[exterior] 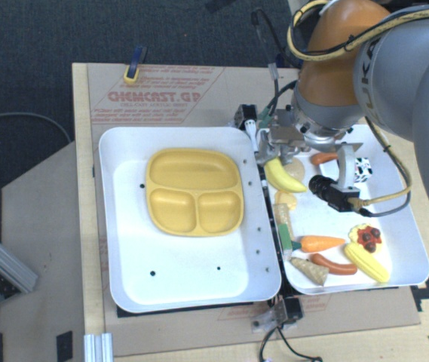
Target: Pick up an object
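Observation:
My gripper point(276, 148) hangs low over the far left corner of the right bin point(414, 241), close to the wall between the two bins. Directly beneath it lies a yellow banana point(283, 176), its upper end tucked under the gripper's body. Whether the gripper touches the banana is hidden. A pale round piece point(298, 168) sits just right of the banana.
The right bin also holds a carrot point(321, 242), a red sausage point(335, 264), a corn cob point(368, 262), a green stick point(285, 237), a die point(362, 170) and several other toy foods. A yellow divided plate point(195, 190) lies in the left bin point(127, 225).

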Motion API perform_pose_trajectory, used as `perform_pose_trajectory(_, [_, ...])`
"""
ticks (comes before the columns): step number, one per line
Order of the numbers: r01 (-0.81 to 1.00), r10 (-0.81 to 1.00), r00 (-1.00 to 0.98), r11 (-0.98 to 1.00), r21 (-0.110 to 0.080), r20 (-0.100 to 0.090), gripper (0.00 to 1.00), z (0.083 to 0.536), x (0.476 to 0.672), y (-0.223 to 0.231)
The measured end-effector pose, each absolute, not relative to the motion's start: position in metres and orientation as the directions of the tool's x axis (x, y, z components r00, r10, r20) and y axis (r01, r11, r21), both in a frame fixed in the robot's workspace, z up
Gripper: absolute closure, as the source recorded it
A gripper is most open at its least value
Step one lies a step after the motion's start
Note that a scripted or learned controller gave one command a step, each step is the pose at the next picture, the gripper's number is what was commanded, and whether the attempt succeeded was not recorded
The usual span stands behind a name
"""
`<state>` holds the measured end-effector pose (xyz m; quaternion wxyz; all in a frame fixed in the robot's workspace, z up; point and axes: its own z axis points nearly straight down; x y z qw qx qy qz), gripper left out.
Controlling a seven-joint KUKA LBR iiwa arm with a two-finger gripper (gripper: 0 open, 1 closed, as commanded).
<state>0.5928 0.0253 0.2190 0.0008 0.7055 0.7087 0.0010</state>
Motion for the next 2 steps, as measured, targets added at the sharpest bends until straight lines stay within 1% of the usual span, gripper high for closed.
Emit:
perform_pose_trajectory(1, [1.0,1.0,0.001,-0.001,-0.003,0.0,1.0,0.215,0.585,0.021])
perform_pose_trajectory(2, [1.0,1.0,0.001,-0.001,-0.003,0.001,1.0,0.228,0.574,0.021])
